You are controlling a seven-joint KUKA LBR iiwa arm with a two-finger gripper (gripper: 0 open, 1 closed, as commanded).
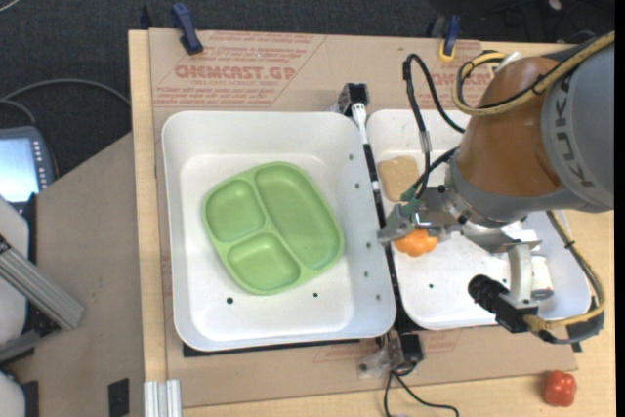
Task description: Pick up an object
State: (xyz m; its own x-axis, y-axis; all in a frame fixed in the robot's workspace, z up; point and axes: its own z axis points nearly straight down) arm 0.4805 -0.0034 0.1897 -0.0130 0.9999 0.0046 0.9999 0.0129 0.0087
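A small orange object (418, 245) lies in the right bin (439, 303), close to its left wall. My gripper (412, 222) hangs directly over it, its tip touching or nearly touching the object's top. The arm's orange band and grey wrist cover much of the right bin behind it. A flat tan piece (396, 175) rests just beyond the gripper, toward the bin's far left corner.
In the left bin (186, 239) lies a green divided plate (271, 227). A small red object (559, 389) sits on the bench outside the bins, at the front right. Blue clamps (186, 27) hold the board's far edge.
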